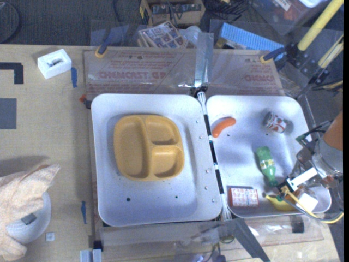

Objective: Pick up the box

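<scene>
The box (243,196) is small, red and white, and lies flat against the front wall of the right bin (245,105). My gripper (297,190) hangs low over the bin's front right corner, to the right of the box and apart from it. A yellow object (280,202) lies between the box and the gripper, partly under the gripper. The arm (332,152) comes in from the right edge.
In the right bin lie a green bottle (266,164), an orange sausage-shaped item (223,125) and a small can (275,122). The left bin (103,146) holds a yellow divided plate (148,147). A white cloth (24,192) lies on the bench at the left.
</scene>
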